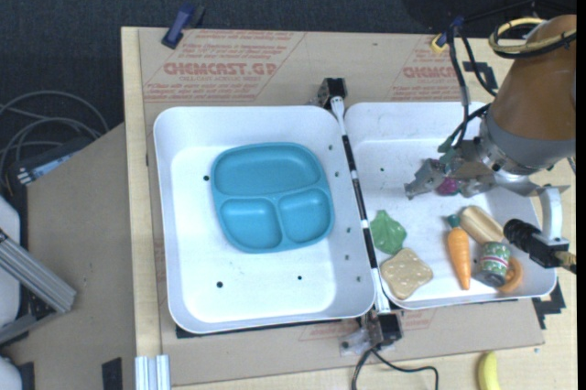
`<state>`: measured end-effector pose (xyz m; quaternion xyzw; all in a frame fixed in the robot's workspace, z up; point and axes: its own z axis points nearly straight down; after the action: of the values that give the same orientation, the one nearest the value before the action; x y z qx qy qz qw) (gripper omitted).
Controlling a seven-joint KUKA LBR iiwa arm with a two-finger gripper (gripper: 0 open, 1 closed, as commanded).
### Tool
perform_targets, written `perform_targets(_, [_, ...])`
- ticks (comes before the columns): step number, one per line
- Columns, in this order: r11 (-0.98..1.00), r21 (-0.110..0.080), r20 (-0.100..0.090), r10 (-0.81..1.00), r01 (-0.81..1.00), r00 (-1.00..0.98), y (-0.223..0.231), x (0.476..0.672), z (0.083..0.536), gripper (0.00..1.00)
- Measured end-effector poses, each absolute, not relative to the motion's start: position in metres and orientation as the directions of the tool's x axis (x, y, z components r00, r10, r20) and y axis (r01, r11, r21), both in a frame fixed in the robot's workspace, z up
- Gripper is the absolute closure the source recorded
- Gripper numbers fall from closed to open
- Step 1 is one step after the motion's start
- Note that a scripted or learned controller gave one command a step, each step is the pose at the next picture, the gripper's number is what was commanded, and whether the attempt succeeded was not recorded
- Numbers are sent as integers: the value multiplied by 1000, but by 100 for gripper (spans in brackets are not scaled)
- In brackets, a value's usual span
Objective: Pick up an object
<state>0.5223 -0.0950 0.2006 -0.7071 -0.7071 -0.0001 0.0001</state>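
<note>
Camera view: gripper low in right bin, toward its middle, finger state cannot be told; small magenta object lies touching it on the arm side, while carrot, long axis toward the near rim, sits well apart by the near right corner

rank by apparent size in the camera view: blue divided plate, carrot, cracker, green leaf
1. blue divided plate, by far the largest
2. cracker and carrot, too close to rank
3. green leaf, smallest
</note>
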Motion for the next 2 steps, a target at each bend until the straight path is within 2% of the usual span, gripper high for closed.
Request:
perform_targets(1, [-1, 2, -2, 1000, 1000, 1, -156, 542, 213, 0])
perform_targets(2, [-1, 0, 0, 1000, 1000, 1, -208, 506, 84, 0])
